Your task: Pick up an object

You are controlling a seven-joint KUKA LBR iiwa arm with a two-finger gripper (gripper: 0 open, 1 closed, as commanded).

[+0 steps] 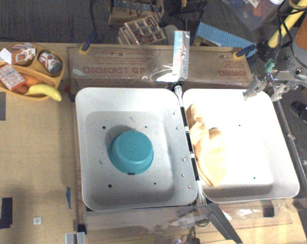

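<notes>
Left bin (92,105): one teal bowl (132,151), upside down on the floor of the bin, a little left of centre and well apart from every wall, so there is room to come down on it from above, though its smooth rounded back offers little to pinch. Right bin (275,151): one pale yellowish cloth (206,151), crumpled in a long heap against the left wall, just beside the divide between the bins; soft, it should bunch under a pinch. Gripper (259,85): parked high over the far right corner of the right bin, well apart from both objects, nothing between its fingers; whether they stand open or closed, I cannot tell. Off to the far left of the bench: a yellow tray of toy food (26,72), away from the work.
</notes>
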